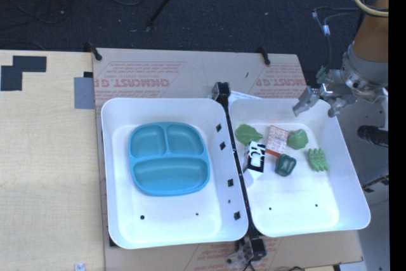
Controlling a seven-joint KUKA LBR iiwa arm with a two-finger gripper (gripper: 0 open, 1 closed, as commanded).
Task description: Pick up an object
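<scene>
Fingers (319,104) spread apart above right bin's (342,212) far rim, green pepper (285,165) lying well apart below

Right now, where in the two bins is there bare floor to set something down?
Right bin: bare along the near half, below the dark green pepper; crowded in the far half. Left bin: bare strip nearest the camera, below the blue divided plate.

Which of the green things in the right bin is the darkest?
The dark green pepper, just below the orange-and-white card. The three other green pieces are a much lighter, leafy green.
</scene>
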